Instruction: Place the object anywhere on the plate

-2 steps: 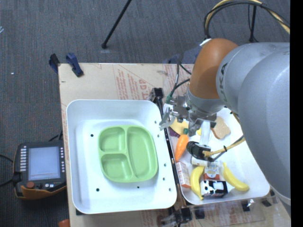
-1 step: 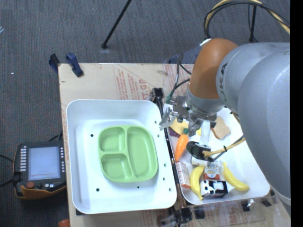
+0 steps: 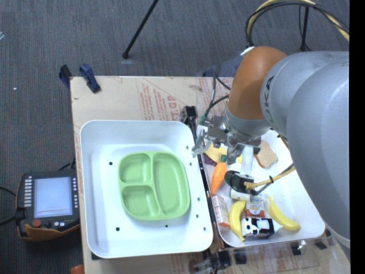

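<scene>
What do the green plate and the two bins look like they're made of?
Green plate: likely moulded plastic, matte with a soft sheen, with three pressed-in compartments. Left bin and right bin: probably thin formed white plastic, smooth, rounded corners and shallow rims. Neither material is certain from the look alone.

Green plate (image 3: 154, 185) in left bin (image 3: 91, 147)

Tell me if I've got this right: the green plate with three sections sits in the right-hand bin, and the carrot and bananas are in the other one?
Not quite. The camera view shows the green plate in the left-hand bin, not the right. The rest holds: the carrot and the bananas lie in the other bin, on the right, under the arm.
</scene>
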{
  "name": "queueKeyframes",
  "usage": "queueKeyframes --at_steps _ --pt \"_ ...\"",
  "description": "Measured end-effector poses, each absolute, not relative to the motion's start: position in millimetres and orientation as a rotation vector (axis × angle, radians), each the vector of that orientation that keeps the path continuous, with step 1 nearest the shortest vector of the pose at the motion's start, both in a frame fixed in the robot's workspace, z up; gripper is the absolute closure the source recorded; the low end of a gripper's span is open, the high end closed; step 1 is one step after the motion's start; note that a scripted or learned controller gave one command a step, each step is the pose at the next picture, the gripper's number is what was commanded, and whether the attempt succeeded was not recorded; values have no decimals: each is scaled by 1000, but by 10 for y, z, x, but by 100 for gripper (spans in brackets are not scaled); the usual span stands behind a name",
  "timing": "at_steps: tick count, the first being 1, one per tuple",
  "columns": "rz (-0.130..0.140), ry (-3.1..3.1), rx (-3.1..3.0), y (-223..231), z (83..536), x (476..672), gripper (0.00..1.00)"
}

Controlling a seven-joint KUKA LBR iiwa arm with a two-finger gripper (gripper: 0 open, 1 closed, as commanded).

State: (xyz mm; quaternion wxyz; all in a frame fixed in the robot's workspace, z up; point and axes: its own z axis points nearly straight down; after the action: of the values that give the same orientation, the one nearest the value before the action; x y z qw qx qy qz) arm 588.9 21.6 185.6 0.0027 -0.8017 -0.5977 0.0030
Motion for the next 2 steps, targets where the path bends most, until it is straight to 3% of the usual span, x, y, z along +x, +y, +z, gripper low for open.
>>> queueKeyframes --at_steps 2 --pt "9 -1874 -2514 216 1856 5889 0"
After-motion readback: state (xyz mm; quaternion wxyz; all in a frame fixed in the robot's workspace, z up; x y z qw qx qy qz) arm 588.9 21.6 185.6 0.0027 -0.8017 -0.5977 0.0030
